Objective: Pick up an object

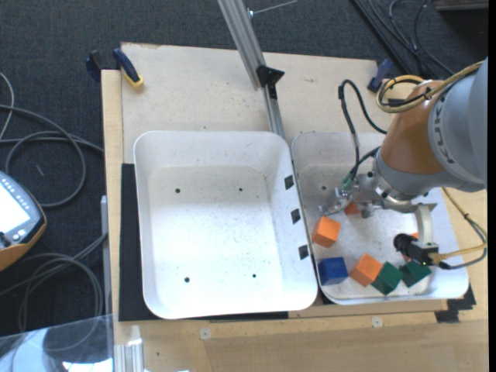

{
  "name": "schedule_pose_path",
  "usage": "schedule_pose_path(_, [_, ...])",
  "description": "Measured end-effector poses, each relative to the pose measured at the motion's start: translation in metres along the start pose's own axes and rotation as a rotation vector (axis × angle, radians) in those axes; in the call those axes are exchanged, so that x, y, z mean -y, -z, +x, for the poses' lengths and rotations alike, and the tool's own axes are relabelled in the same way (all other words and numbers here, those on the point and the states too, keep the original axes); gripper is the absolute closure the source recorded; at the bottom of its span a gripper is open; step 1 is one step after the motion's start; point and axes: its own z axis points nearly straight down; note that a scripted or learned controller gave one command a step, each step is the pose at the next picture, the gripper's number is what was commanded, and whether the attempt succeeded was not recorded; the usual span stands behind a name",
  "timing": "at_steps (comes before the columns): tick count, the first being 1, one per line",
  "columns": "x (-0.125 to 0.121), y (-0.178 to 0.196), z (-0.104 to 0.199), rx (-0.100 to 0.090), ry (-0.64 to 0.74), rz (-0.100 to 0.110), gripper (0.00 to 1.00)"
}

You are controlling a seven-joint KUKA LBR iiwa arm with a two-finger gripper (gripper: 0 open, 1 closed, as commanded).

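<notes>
My gripper (pixel 343 199) hangs low over the upper middle of the right bin (pixel 310 149), at the end of the grey and orange arm. A small red-orange piece (pixel 353 208) shows right beside the gripper's tip, and whether it is gripped is unclear. An orange cube (pixel 328 231) lies just below and left of the gripper. Along the bin's front edge sit a blue cube (pixel 333 270), a second orange cube (pixel 366 270) and two green blocks (pixel 386 279) (pixel 417 274). The arm hides the bin's right part.
The left bin (pixel 147 161) stands beside the right one, their walls touching. A metal pole (pixel 244 33) slants up from the gap behind the bins. Black cables (pixel 353 122) loop over the right bin's back. Clamps sit at the bench's far corners.
</notes>
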Motion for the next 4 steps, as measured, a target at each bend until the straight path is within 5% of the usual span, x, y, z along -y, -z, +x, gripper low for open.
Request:
schedule_pose_path(1, [-0.05, 0.0, -0.079, 0.006, -0.011, 0.0, 0.0])
schedule_pose_path(2, [-0.095, 0.0, -0.072, 0.002, -0.005, 0.001, 0.0])
schedule_pose_path(3, [-0.094, 0.012, -0.073, 0.004, -0.004, 0.002, 1.0])
schedule_pose_path(4, [-0.094, 0.011, -0.072, 0.003, -0.004, 0.004, 0.0])
